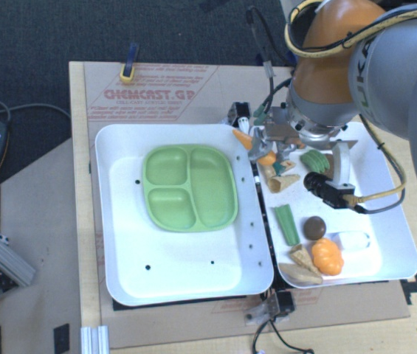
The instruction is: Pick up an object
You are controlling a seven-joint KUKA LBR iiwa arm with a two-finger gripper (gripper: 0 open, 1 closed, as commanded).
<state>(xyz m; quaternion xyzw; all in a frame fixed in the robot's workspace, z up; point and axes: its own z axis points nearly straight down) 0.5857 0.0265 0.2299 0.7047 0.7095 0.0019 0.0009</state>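
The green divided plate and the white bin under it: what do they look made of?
Green divided plate: likely molded plastic, matte, with an even pale color, rounded compartment ridges and no sharp glare. Left bin: seemingly smooth white plastic with a soft sheen and rounded rim; the material cannot be confirmed.

Bright, even overhead light; soft shadows, slightly soft focus.

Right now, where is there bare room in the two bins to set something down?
Left bin: a wide bare strip below the green divided plate, and narrower margins beside it. Right bin: crowded around the gripper and along the green stick, brown ball and orange toy.
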